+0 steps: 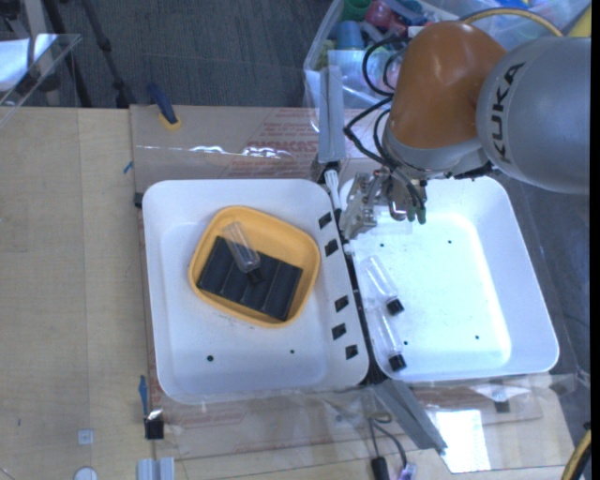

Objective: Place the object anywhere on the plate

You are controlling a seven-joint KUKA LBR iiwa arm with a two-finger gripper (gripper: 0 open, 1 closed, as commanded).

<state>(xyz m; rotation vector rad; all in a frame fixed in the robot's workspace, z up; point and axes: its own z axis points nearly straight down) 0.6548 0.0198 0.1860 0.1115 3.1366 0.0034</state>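
A yellow plate (302, 246) lies in the left bin (178, 356). On it rest a black ridged block (262, 283) and a clear tube with a dark cap (241, 244), which lies across the block's upper left corner. Two more clear tubes with black caps lie near the left wall of the right bin (469, 300): one (381, 283) higher up and one (388, 339) lower down. My gripper (384, 202) hangs over the right bin's upper left corner, above and apart from those tubes. Nothing shows between its fingers.
A grey divider with black clips (339, 305) runs between the two bins. A box of clutter (375, 28) and cables stand behind the bins. The large orange and grey wrist (450, 89) covers the right bin's back edge.
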